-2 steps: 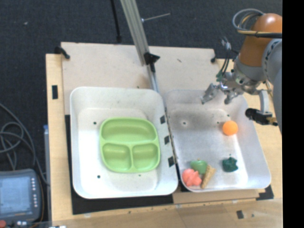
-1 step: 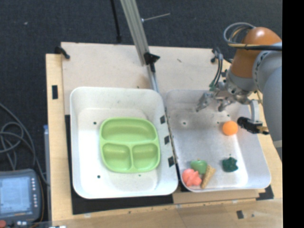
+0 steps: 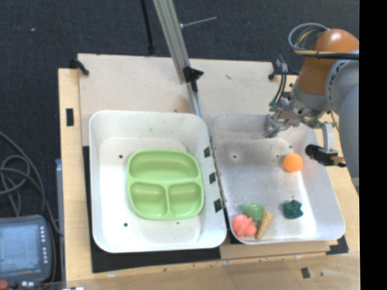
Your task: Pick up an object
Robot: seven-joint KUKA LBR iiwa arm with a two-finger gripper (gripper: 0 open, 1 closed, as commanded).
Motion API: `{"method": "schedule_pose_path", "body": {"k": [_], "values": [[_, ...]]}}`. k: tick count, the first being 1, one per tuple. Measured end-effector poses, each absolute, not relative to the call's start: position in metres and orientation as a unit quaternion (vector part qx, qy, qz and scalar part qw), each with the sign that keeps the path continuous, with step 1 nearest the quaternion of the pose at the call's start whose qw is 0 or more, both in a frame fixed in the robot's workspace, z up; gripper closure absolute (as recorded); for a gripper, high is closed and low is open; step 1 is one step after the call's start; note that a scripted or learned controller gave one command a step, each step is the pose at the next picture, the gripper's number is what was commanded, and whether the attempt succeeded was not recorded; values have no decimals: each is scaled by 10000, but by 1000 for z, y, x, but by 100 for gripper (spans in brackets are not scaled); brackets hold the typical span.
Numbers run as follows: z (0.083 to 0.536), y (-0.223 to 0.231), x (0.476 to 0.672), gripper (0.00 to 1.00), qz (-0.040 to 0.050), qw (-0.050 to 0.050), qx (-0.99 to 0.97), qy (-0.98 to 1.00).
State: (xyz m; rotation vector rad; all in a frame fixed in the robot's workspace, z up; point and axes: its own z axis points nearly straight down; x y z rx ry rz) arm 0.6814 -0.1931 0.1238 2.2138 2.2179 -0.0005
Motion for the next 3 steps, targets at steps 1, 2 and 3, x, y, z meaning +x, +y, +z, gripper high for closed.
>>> {"method": "schedule_pose_path", "body": {"k": [1, 2, 3], "values": [[169, -194, 680, 100, 18, 31, 7078, 7064], [224, -196, 682, 100, 19, 36, 7072, 7070], [239, -146, 668, 100, 11, 5, 7049, 7093]]}}
